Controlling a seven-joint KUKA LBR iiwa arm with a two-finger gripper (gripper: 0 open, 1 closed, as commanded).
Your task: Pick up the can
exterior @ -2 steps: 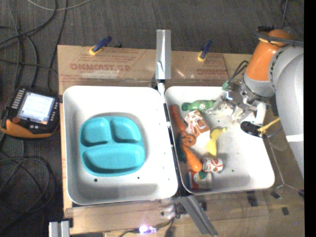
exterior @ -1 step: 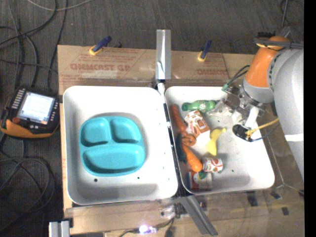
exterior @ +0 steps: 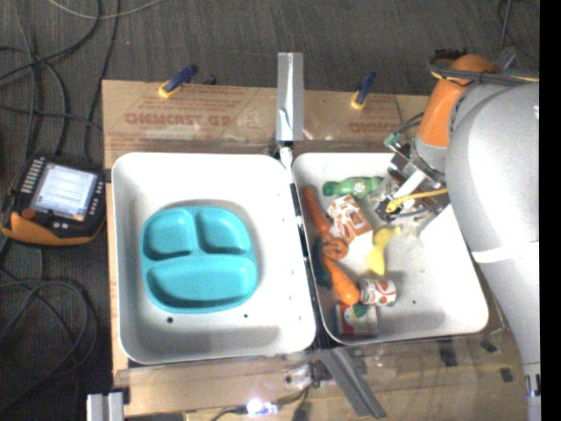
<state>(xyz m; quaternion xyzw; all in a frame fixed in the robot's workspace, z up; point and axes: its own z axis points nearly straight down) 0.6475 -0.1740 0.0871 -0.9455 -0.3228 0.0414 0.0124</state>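
Presently the can (exterior: 379,290) lies on its side in the right bin (exterior: 438,318), towards the near edge and roughly midway between the left and right walls. It is red and white and looks dented. Just beside it, against the near wall and towards the near-left corner, lies a cylinder (exterior: 359,320) with a red and green label; whether the two touch cannot be told. A carrot (exterior: 340,279) lies slantwise to the left of the can, one end close to it. A second carrot (exterior: 313,213) runs along the left wall farther back. A red and white carton (exterior: 347,217) sits between that second carrot and a yellow piece (exterior: 379,251), which lies just behind the can on the far side and apart from it. A green bottle (exterior: 353,185) lies on its side near the far edge. The gripper (exterior: 403,185) hangs over the far-right part of this bin, just beside the bottle's right end and well apart from the can; whether it is open or closed cannot be told. The grey arm (exterior: 500,200) covers the bin's right wall. The left bin (exterior: 127,261) holds a teal divided plate (exterior: 202,257), set about its middle.
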